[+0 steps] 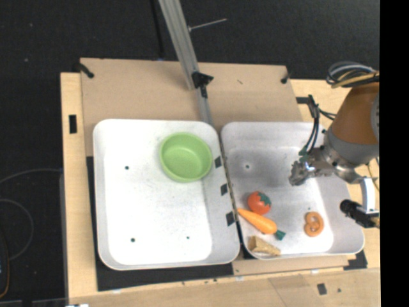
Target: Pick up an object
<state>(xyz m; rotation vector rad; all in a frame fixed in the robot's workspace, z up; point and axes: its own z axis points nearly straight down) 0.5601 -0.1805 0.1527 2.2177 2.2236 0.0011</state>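
Hand [299, 173] hovering over right bin [268, 136], finger state unclear. Tomato [259, 202], carrot [257, 221] lying toward seven o'clock, within reach. Green bowl [186, 157] sitting in left bin [121, 190].

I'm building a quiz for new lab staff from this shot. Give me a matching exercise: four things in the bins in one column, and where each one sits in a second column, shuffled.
Things:
1. green bowl
2. tomato
3. pretzel
4. carrot

Places:
A. right bin, near its front right corner
B. left bin, near its back right corner
C. right bin, lying slantwise just in front of the tomato
D. right bin, left of middle, behind the carrot

Pairs: 1-B, 2-D, 3-A, 4-C
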